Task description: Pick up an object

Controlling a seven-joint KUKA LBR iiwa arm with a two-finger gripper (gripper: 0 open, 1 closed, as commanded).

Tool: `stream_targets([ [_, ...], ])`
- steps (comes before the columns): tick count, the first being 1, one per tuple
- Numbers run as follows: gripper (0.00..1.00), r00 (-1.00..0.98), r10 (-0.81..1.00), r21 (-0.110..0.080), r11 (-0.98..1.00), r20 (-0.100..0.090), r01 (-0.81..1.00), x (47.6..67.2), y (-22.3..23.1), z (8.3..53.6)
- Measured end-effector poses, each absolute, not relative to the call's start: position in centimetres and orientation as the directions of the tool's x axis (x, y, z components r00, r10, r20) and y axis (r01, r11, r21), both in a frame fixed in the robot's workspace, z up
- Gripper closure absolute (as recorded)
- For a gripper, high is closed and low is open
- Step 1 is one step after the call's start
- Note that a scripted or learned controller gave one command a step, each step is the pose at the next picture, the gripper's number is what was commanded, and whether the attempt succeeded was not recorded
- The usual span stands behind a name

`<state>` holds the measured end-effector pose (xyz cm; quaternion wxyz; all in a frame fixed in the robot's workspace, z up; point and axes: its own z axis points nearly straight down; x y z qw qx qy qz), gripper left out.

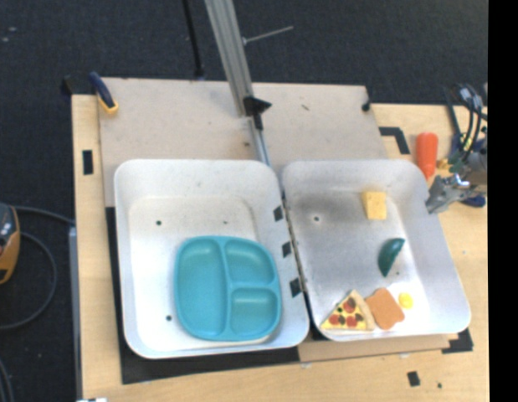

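- The bench (200,124) carries both of my white bins side by side, with a grey metal post (229,44) rising at a slant from behind them.
- The left bin (146,191) holds a teal divided plate (228,289) in its near half, three compartments facing up.
- The right bin (325,199) holds everything I might pick — five small items, all lying loose on its floor, none of them touching me.
- The pizza slice (348,313) sits in the near corner of the right bin, just beside an orange-brown piece (384,307) to its right.
- A dark green piece (391,255) lies near the middle right of that bin, tilted.
- A yellow block (375,204) rests toward the far side of the bin, well apart from the pizza slice.
- A small yellow piece (405,301) sits just right of the orange-brown one.
- My gripper (449,193) hangs at the right rim of the right bin, near its far corner — I cannot tell how my jaws stand, and nothing shows between them.
- The orange band (427,153) on my arm sits just above it.
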<state>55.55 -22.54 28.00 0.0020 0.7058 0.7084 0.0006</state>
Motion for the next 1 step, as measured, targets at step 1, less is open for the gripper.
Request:
stream_targets([
  [1, 1.00, -0.007, 1.000, 0.002, 0.007, 0.000, 1.000, 54.13, -17.69, 28.14],
])
